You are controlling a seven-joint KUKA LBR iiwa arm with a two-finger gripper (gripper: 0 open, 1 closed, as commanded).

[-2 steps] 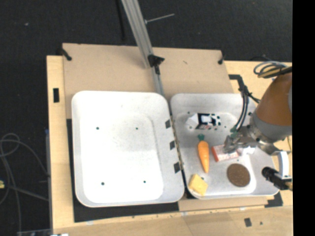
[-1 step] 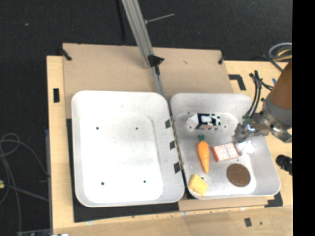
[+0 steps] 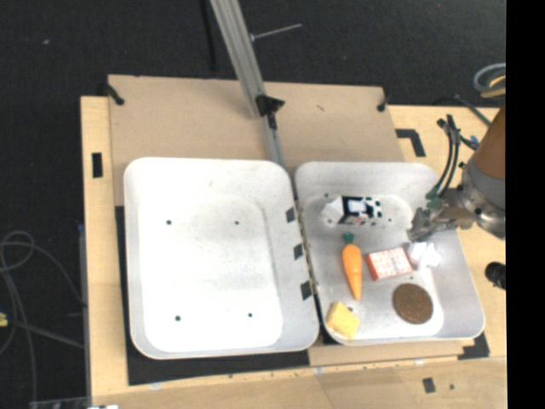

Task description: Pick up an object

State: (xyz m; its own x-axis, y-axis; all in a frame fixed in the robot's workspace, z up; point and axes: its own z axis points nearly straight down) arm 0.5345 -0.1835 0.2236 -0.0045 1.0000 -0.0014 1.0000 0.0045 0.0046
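The right bin (image 3: 443, 326) holds several objects. A white item with black and blue marks (image 3: 358, 210) lies at its back. An orange carrot (image 3: 352, 267) lies in the middle, with a red and white box (image 3: 390, 264) to its right. A brown disc (image 3: 413, 303) sits at the front right and a yellow block (image 3: 343, 319) at the front left. A small white crumpled piece (image 3: 426, 254) lies by the right wall. My gripper (image 3: 424, 221) hangs over the bin's right side, just above that white piece and right of the marked item.
The left bin (image 3: 204, 254) sits beside the right one, with a hinge strip (image 3: 300, 250) between them. A slanted metal rail (image 3: 243, 49) rises behind the bins. Cables (image 3: 450, 147) trail near the arm at the right.
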